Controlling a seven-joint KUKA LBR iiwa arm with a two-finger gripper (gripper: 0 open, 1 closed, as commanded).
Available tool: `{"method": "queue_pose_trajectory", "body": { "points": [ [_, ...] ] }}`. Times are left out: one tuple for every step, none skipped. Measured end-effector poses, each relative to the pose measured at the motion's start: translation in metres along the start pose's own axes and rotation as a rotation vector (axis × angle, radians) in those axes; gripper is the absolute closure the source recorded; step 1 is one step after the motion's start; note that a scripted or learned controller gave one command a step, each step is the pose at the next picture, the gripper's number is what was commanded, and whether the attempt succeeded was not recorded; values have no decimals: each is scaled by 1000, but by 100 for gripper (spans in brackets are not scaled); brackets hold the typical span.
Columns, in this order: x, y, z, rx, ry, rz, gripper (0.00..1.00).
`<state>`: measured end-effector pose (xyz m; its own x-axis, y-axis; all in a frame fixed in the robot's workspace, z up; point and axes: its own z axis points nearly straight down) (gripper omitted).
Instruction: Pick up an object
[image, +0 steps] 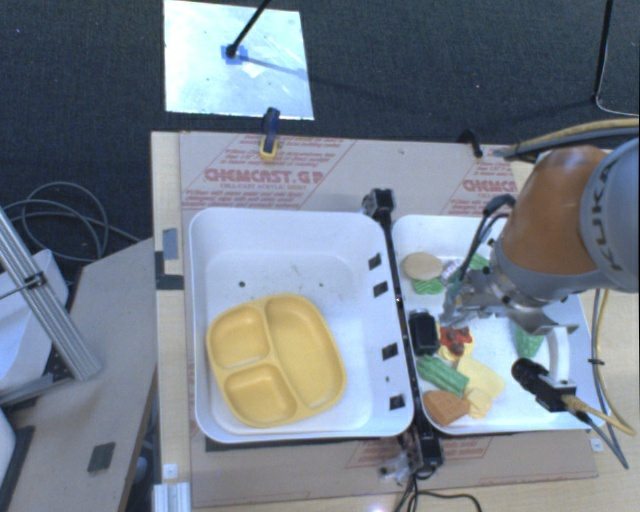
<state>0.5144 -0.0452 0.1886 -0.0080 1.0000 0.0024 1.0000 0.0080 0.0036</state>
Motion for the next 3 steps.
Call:
{"method": "queue_pose_trajectory", "body": {
  "points": [
    [69, -23, 5, 5, 1, -3, 100],
    [-18, -26, -97, -10, -7, 14, 100],
    [17, -27, -73, 2, -1, 2, 100]
  ]
}}
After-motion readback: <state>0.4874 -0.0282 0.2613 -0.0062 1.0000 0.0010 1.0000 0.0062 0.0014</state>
